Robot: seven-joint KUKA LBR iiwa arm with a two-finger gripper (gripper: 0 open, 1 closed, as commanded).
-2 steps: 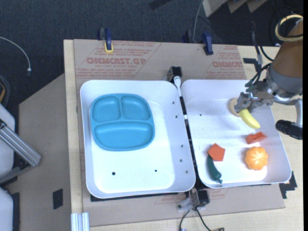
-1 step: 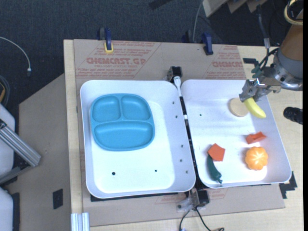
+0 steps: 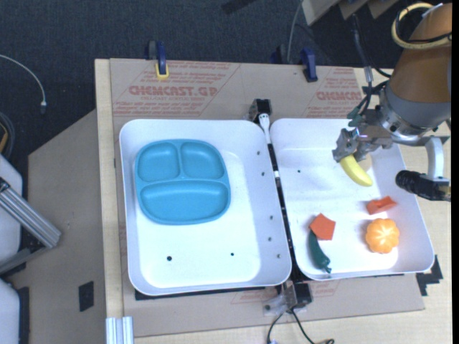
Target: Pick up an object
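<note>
The arm (image 3: 419, 63) enters from the right and reaches over the far part of the right bin (image 3: 301, 145). Its claw (image 3: 349, 149) sits low over the bin, directly at the upper end of a yellow banana (image 3: 357, 171). The banana lies slanted, its upper end under the claw and its lower end pointing toward the bin's near right. Contact between claw and banana appears likely, but whether the banana sits between the fingers cannot be told, nor can the claw's opening be judged; the fingers are too dark and small to make out.

Other contents of the right bin: a small red-orange block (image 3: 381, 205) near the right wall, an orange fruit (image 3: 381, 236) just below it, a second red-orange block (image 3: 323, 226) toward the bin's near left, and a dark green item (image 3: 318, 253) touching or just beside that block, lying along the near-left corner. All four lie well apart from the claw.

The left bin (image 3: 244, 256) holds a blue divided plate (image 3: 183, 181) with three compartments, set in the far left part of the bin.

Both bins rest side by side on a brown board (image 3: 107, 192) on the bench.
</note>
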